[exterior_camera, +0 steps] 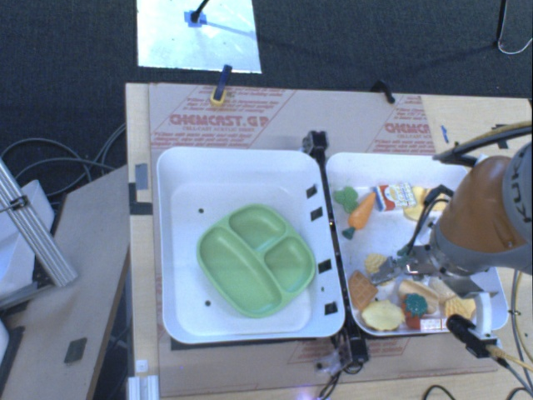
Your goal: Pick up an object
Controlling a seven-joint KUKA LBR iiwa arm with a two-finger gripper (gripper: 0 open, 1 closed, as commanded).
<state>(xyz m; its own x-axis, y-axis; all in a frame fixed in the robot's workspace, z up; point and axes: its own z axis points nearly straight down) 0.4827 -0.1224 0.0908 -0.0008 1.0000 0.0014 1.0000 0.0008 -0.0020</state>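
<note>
Small toy foods, among them a carrot (362, 211), lie in the right bin (350, 167). The gripper (391, 270) hovers low over them; whether it grasps anything cannot be told. A green divided plate (256, 259) sits in the left bin (179, 190).

object count, both bins
two white bins: left bin (179, 223), right bin (350, 169); one green divided plate (255, 260); one toy carrot (361, 212); roughly eight other small toy foods, exact number unclear.

Bench (275, 111) under two white bins (179, 248)
</note>
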